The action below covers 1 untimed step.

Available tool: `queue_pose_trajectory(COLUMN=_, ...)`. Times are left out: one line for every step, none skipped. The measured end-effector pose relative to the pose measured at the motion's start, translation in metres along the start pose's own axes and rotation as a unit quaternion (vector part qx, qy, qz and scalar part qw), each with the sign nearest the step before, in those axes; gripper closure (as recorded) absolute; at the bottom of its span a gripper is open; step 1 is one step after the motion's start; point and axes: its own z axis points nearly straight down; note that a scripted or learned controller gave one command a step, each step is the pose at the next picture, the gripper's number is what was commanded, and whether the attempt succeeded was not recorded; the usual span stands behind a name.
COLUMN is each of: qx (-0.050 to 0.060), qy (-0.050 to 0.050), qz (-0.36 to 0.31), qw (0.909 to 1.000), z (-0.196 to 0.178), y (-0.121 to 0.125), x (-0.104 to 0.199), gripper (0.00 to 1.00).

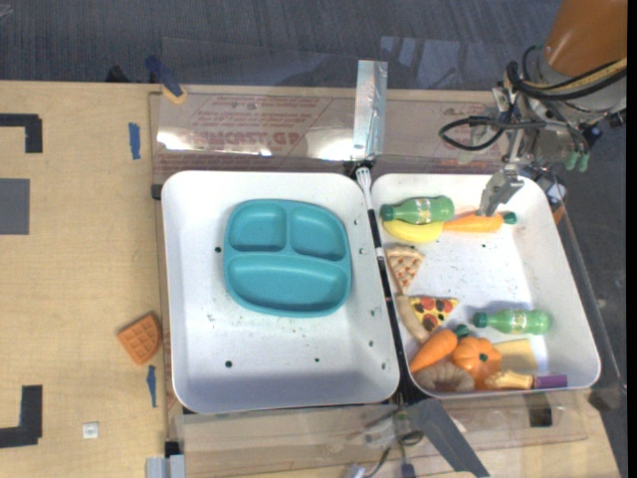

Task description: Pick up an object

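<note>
A: Where's the hand?

B: The hand [497, 193] hangs at the far end of the right bin [572, 267], right over the carrot [474, 223] lying there. Looks like it touches or nearly touches the carrot's right part. Can't tell if the fingers are apart or together; they read as one grey blade from this angle.

A: Holding anything?

B: Nothing visible between the fingers. Carrot lies flat on the bin floor.

A: What's beside it?

B: A banana [412, 231] touching the carrot's left end, and a green bottle [418, 209] lying just behind the banana.

A: Rest of that bin?

B: A waffle slice [405, 265] by the left wall, a pizza slice [431, 312] below it. A second green bottle [512, 321] lies mid-right. In the near corner there's a heap: a second carrot [434, 348], an orange pumpkin-like piece [478, 355], a pale yellow block [515, 350], and a purple bit [551, 380].

A: Left bin?

B: The left bin [189, 297] has a teal divided plate [289, 257].

A: Outside the bins?

B: An orange waffle [140, 338] on the table [70, 247], left of the bins.
</note>
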Motion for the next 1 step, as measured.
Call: queue_pose_trajectory(qx=-0.001, qy=0.006, qz=-0.073, qw=0.9973, z=0.182, y=-0.0087, x=0.0101, gripper=0.0)
